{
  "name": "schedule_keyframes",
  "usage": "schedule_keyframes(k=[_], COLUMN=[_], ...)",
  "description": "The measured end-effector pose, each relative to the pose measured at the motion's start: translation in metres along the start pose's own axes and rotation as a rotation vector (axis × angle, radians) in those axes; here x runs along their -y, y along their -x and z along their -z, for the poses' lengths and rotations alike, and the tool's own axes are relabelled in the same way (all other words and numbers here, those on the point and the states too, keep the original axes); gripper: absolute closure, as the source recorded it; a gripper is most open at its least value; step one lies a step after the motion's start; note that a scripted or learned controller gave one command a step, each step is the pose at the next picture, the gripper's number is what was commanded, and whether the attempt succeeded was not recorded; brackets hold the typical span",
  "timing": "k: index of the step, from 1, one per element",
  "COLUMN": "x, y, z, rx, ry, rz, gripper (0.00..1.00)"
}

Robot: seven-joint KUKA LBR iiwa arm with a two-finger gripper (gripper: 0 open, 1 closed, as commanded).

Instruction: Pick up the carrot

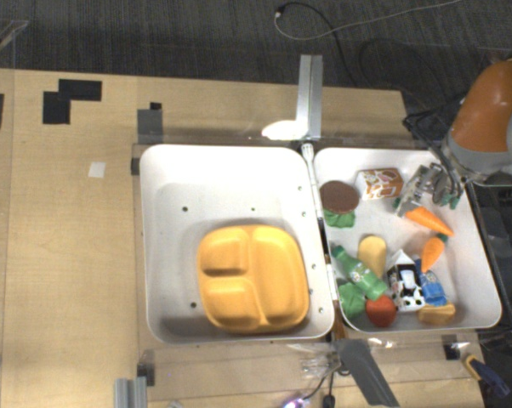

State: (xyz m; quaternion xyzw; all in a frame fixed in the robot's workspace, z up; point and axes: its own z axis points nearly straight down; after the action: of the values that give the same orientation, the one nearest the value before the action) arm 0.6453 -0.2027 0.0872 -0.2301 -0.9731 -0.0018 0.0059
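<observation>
From my remote seat I see 2 white bins side by side on the wooden bench. The left bin (pixel 162 228) holds a yellow compartment tray (pixel 252 276) lying toward its near side. The right bin (pixel 486 266) is crowded with toy food. The arm (pixel 492 117) reaches in from the right, its orange band sitting over the bin's far right corner, and the gripper (pixel 428 189) hangs low over the far right part of that bin. I cannot tell how its fingers stand; they are small and blurred against the clutter, and I see nothing clearly held between them. A carrot (pixel 429 219) lies just below the gripper, nearly touching it, orange and pointing toward the right wall. A second carrot (pixel 431 252) lies just nearer to me, tilted, with its green top at the upper end. To the left of the gripper sits a small snack box (pixel 380 183), and beside that a brown round piece (pixel 339 196) above a green item (pixel 340 220). Near the bin's middle I see a pale yellow pear-like piece (pixel 372 251), a green bottle (pixel 353 266) by the left wall, a red tomato-like piece (pixel 380 310) at the near side, and a black and white carton (pixel 406 286) beside it.
</observation>
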Motion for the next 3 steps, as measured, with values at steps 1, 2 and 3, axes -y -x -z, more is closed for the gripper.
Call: schedule_keyframes(k=[1,2,3], x=[-0.003,-0.006,0.000], y=[0.008,0.010,0.005], z=[0.001,0.015,0.006], rx=[0.021,0.030,0.022], ry=[0.007,0.011,0.007], rz=[-0.243,-0.239,-0.379], gripper=[1.00,1.00,1.00])
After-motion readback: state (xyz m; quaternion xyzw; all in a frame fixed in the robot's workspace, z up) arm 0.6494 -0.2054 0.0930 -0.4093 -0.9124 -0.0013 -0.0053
